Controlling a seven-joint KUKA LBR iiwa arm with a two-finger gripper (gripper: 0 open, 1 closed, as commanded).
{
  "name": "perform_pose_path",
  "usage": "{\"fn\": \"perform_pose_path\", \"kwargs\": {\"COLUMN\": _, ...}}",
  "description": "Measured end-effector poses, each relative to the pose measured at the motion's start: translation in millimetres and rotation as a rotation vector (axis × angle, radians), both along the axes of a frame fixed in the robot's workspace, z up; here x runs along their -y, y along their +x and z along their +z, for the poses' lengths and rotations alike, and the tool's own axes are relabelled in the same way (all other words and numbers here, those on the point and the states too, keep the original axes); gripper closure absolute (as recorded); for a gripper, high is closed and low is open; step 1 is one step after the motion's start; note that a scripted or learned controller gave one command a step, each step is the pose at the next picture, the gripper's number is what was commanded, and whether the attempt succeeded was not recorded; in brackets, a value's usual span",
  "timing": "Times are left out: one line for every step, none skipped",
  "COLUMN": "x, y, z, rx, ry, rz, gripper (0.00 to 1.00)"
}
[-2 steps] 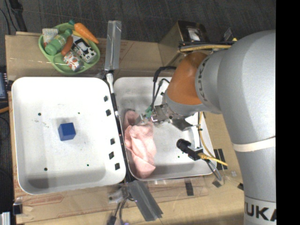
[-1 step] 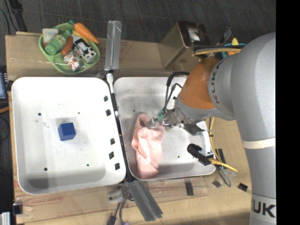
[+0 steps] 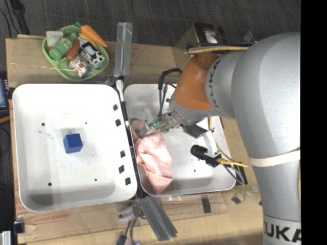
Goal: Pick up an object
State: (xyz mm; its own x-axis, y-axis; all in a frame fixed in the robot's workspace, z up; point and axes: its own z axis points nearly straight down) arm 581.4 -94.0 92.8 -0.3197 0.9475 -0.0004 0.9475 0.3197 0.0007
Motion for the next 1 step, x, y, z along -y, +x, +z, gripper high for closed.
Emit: {"fn": "perform_pose_path", "kwargs": {"x": 4.1, "y": -13.3, "z": -1.5, "rx": -0.005, "ry": 0.001, "rz": 0.014, "gripper": 0.00}}
